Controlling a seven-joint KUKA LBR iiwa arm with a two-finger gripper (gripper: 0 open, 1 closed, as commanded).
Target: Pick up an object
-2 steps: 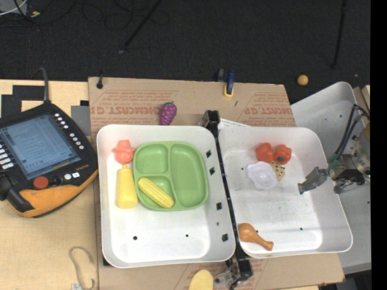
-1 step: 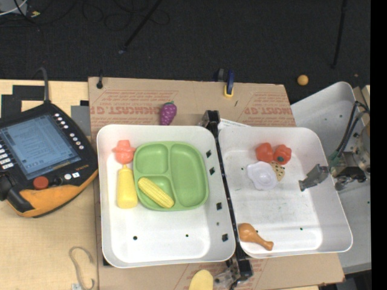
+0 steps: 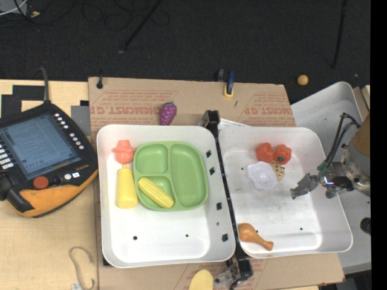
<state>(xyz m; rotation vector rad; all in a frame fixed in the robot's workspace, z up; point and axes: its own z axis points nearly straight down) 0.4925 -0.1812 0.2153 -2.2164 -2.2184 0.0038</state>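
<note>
The right bin [image 3: 314, 240] holds a red tomato-like toy [image 3: 273, 153], a clear plastic cup [image 3: 262, 176] just below it, and a brown drumstick [image 3: 254, 236] at the front left corner. My gripper [image 3: 302, 188] hangs low over the bin's right side, right of the cup and apart from it, with nothing seen in it. In the left bin [image 3: 157, 240] sits a green divided plate [image 3: 171, 175] with a corn cob [image 3: 155, 192] on it. A yellow bottle [image 3: 126, 187] and a pink-red toy [image 3: 123, 151] lie left of the plate.
Purple grapes [image 3: 168, 112] lie on the cardboard behind the left bin. A yellow fruit [image 3: 201, 280] sits in front of the bins. A teach pendant [image 3: 42, 156] rests at the far left. A clamp [image 3: 229, 84] stands at the back edge.
</note>
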